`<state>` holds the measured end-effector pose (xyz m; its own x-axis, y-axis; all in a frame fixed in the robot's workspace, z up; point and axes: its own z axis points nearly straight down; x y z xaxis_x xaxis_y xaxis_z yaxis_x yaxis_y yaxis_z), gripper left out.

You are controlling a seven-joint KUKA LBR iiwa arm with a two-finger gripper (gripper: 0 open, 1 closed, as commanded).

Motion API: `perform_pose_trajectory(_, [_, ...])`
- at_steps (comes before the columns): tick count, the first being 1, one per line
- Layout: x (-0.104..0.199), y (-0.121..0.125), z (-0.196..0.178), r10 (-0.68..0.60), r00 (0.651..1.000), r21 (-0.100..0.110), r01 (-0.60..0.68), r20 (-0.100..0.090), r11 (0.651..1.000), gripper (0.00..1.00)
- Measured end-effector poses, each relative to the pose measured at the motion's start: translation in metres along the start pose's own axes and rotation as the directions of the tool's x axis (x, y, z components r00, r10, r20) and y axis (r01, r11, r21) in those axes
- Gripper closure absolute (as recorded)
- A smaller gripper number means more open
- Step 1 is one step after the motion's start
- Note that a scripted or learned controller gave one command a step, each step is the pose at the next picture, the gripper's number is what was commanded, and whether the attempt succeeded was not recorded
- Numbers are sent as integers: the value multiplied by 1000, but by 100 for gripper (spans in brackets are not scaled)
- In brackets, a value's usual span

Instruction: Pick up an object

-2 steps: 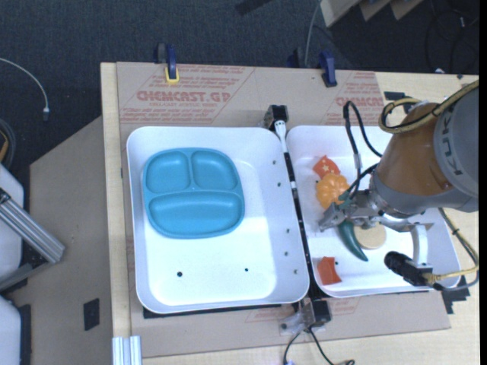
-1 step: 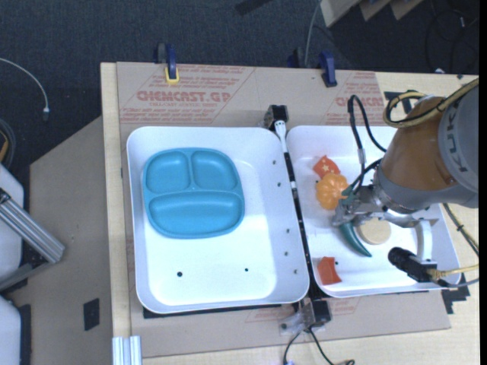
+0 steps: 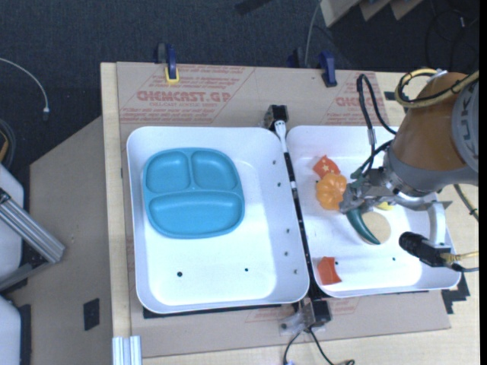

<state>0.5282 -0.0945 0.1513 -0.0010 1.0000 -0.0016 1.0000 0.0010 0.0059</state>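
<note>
Underneath, a brown board (image 3: 228,90) with red lettering carries two glossy white bins on dark carpet. Left bin (image 3: 266,265) holds a smooth blue divided plate (image 3: 195,192). Right bin (image 3: 380,280) holds an orange lumpy toy (image 3: 329,192) near its left edge, touching the gripper (image 3: 358,201) (grip state: cannot tell).

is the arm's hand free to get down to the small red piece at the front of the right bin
Probably yes. The small red piece lies alone near the front wall of the right bin, nothing on it, and the hand is over the same bin.
</note>
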Motion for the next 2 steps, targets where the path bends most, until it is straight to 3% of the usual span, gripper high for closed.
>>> perform_pose_trajectory(2, [-4,16,-110,-1,1000,-1,1,0,1000,100])
